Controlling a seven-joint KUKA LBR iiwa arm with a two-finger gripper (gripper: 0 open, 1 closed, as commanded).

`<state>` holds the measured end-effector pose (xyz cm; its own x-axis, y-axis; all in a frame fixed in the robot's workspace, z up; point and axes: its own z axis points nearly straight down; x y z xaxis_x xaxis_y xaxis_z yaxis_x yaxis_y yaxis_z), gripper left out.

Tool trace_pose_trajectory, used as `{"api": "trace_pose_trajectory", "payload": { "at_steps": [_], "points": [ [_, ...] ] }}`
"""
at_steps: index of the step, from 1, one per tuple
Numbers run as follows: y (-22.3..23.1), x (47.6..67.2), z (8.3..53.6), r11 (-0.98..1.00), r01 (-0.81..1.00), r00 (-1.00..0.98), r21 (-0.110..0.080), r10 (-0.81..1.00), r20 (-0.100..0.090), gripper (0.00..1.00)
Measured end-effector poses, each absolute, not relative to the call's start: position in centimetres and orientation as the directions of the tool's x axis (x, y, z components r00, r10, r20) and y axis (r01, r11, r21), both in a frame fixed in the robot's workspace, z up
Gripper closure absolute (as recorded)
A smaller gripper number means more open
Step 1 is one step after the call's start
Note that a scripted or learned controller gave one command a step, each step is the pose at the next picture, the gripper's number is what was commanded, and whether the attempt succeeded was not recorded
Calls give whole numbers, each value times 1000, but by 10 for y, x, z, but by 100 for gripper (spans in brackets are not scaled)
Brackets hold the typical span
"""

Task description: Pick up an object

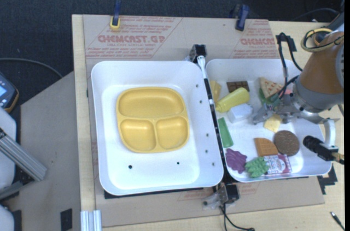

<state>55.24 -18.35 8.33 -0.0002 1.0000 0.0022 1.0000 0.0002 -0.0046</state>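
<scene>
The right bin point(219, 69) holds several toy food pieces. Among them are a yellow block point(232, 99), a white block point(239, 113), a brown chocolate bar point(237, 86) and a wedge of sandwich point(269, 87). A small yellow cheese piece point(272, 124), a round brown cookie point(286, 142) and an orange toast point(265, 146) lie nearer the front. The gripper point(266, 113) hangs low in this bin, just right of the white block and above the cheese piece. Nothing is visibly held in it.
A green stick point(225, 132), purple grapes point(236, 159), green broccoli point(256, 166) and a pink packet point(279, 164) lie along the right bin's front. The left bin point(104, 115) holds a yellow divided plate point(153, 118). Cables point(284, 49) run behind the arm.
</scene>
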Motion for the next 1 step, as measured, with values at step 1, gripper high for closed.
{"api": "trace_pose_trajectory", "payload": {
  "at_steps": [1],
  "points": [
    [-184, 553, 95, -1, 1000, 1, -1, 1000, 1, 100]
  ]
}}
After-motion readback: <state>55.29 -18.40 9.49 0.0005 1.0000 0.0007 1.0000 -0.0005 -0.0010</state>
